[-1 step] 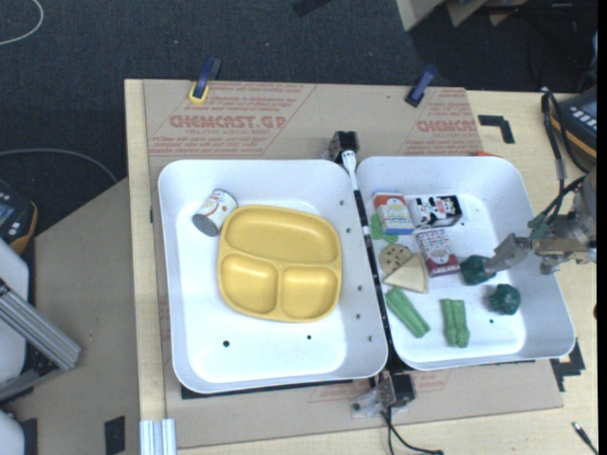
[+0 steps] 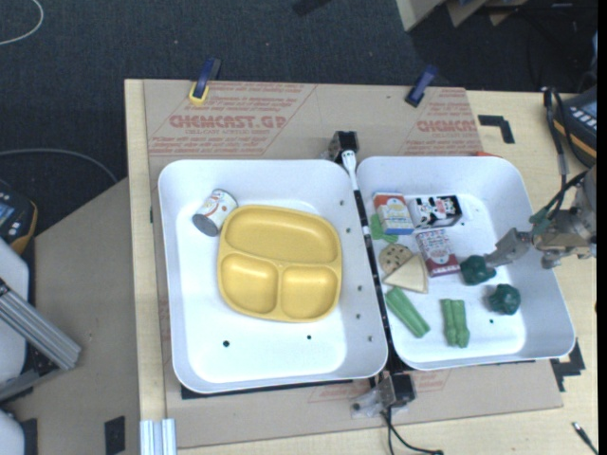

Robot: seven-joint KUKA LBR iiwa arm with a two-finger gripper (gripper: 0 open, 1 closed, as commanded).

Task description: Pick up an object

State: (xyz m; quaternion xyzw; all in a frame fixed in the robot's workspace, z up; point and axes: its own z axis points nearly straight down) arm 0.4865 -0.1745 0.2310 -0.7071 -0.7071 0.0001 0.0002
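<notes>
Because the hand (image 2: 505, 246) hangs low over the right bin (image 2: 531, 335) beside the green toy (image 2: 477, 272), it seems poised to grab — grip state unreadable.

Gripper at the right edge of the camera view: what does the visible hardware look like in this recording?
The gripper is dull grey metal, with a slim angular finger reaching left over the right bin. Behind it sits a blockier grey body, with thin dark cables looping up from it. A small green patch marks its top.

A divided tray (image 2: 280, 273) and a small can (image 2: 213, 212) lie in the left bin (image 2: 180, 254); toy foods (image 2: 417, 254) crowd the right bin (image 2: 541, 320).
</notes>
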